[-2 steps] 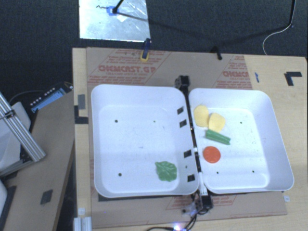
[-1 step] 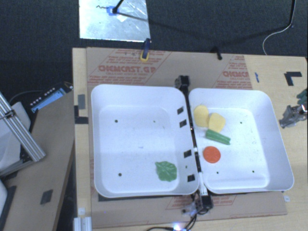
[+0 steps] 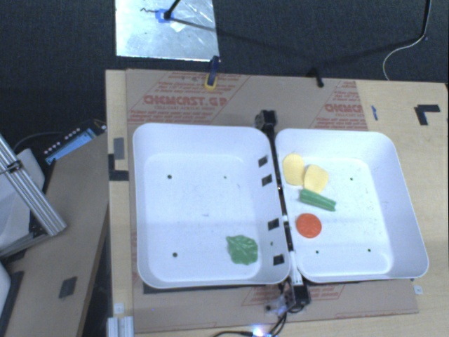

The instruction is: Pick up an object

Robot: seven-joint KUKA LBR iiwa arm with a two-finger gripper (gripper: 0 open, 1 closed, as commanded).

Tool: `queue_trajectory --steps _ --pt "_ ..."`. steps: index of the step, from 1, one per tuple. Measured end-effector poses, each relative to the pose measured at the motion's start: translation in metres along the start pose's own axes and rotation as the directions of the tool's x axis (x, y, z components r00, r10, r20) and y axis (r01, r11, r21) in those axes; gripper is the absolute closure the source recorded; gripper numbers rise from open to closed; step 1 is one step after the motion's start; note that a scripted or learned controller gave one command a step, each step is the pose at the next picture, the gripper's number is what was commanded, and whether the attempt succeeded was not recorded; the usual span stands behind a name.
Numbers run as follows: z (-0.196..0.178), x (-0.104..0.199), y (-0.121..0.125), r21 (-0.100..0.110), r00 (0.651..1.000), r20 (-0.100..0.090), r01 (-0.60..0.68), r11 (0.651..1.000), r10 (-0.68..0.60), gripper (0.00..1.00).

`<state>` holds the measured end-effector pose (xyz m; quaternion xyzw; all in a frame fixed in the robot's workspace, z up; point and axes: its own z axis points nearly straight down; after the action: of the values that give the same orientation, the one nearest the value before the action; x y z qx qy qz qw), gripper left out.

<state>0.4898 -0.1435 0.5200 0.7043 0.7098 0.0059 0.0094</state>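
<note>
You have the green leafy piece (image 3: 242, 249) lying near the front right corner of the left bin (image 3: 151, 188). In the right bin (image 3: 400, 209), two yellow pieces (image 3: 304, 173) touch at the far left, a green pod (image 3: 317, 200) just in front, an orange disc (image 3: 309, 225) nearer still.

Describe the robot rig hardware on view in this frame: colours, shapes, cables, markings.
Two shallow white bins, left and right, sit side by side with small black clips along the seam. Beneath them lies a tan board printed with red lettering. A thin white cable curls across the dark floor, and a wire bundle sits at the seam's near end.
</note>
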Motion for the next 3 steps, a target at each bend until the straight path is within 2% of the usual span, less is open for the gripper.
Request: queue_trajectory --steps 1,2,3 --pt "0.128 0.09 -0.005 0.031 1.0 -0.009 0.005 1.0 -0.005 1.0" --pt "-0.025 0.106 -0.002 0.001 1.0 -0.004 -0.002 1.0 0.002 1.0" --pt "0.131 0.118 0.033 0.034 1.0 -0.005 -0.005 0.999 0.005 1.0"
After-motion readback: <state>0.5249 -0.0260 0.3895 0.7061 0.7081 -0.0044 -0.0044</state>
